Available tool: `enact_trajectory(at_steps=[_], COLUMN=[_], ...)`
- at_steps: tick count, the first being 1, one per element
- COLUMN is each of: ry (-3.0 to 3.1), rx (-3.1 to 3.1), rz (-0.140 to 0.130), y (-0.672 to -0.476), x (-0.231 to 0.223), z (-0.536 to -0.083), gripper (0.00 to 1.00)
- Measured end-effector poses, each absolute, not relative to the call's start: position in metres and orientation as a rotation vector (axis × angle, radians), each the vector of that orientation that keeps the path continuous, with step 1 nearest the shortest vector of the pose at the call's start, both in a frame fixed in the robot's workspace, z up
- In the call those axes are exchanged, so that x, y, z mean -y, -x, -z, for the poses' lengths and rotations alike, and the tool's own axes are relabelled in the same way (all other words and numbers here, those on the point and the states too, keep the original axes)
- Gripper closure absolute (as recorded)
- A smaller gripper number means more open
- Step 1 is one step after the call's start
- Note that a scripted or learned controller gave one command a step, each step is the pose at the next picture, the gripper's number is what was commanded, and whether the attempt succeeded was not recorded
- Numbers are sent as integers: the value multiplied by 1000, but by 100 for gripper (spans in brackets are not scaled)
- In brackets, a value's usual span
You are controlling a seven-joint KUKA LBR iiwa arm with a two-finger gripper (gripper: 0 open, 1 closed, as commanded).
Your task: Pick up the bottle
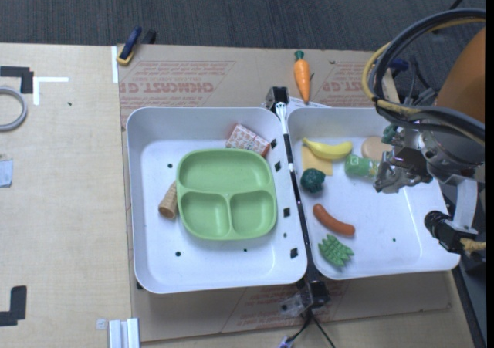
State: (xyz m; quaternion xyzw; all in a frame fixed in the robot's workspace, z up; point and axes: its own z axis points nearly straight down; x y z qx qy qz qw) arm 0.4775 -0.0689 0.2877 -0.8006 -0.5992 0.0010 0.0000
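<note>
The green bottle point(360, 167) lies on its side just left of the gripper point(386, 181), whose finger state I cannot tell

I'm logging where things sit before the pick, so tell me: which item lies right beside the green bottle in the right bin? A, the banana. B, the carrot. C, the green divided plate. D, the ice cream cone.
A: the banana lies in the right bin just left of the green bottle, while the cone and plate sit in the left bin and the carrot lies outside on the cardboard.
</note>
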Motion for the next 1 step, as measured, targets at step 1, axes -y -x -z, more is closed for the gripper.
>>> enact_trajectory(at_steps=[1], ry=[2524], rx=[1868], rz=[-4], y=[-477], x=[6], z=[-260], gripper=[100])
